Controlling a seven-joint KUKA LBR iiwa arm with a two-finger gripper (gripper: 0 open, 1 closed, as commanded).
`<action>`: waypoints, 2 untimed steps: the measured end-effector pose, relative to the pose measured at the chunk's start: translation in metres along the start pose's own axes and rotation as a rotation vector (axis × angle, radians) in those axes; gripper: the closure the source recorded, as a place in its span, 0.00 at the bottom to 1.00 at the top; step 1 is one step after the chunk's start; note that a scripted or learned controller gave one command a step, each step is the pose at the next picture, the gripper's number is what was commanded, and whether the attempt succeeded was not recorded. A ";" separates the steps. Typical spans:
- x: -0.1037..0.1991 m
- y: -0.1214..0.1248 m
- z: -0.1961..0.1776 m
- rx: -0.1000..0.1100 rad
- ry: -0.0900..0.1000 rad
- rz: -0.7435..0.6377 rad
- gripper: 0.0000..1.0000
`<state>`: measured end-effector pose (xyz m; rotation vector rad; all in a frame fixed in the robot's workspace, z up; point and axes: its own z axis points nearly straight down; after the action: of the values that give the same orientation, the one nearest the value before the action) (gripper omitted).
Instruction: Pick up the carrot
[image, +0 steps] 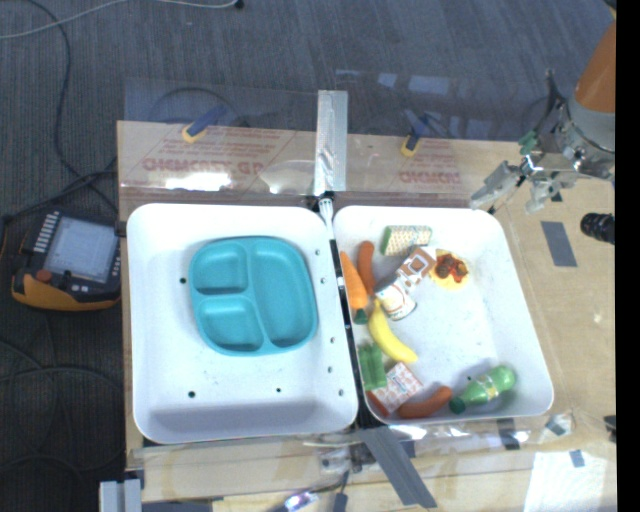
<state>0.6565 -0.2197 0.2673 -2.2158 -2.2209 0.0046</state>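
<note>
Two white bins sit side by side on the surface. The carrot (353, 284) lies in the right bin (520, 300), against its left wall, long axis running near to far, narrow end toward the far side, beside a sausage (366, 262) and above a banana (391, 338). The claw (528, 183) hovers beyond the bin's far right corner, fingers apart, holding nothing.

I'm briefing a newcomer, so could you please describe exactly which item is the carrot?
Find the right-hand white bin and follow its left wall. The carrot lies along it near the top, beside a brown sausage; it is the bright orange tapered piece just above the banana.
</note>
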 end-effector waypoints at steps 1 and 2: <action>0.042 0.012 0.053 0.002 -0.001 0.193 0.00; 0.100 -0.007 0.148 0.003 -0.002 0.324 0.00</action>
<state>0.6488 -0.1194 0.1199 -2.5446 -1.8351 0.0113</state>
